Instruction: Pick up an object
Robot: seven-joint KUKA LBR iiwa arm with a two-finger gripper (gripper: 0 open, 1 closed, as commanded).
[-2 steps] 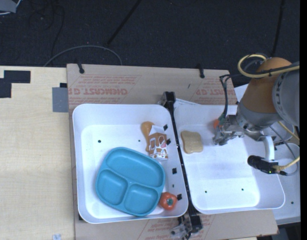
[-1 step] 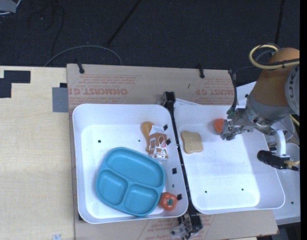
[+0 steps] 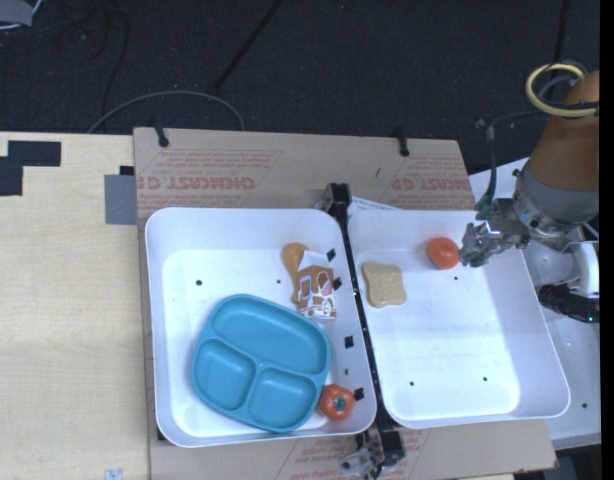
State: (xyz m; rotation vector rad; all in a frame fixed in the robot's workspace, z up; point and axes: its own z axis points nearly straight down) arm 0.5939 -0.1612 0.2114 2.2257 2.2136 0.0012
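Observation:
In the right bin an orange-red ball-like fruit lies near the back, with a tan slice of bread to its left by the divider. My gripper hangs just right of the orange-red fruit, close to it, low over the bin's back right part. Nothing shows between its fingers. The left bin holds a blue divided plate, a small red tomato, a patterned carton and a tan drumstick-shaped piece.
The arm's orange band and grey wrist rise over the right bin's back right corner. A black clamp sits at the back where the bins meet. Cardboard lies behind the bins, and the wooden bench stretches left.

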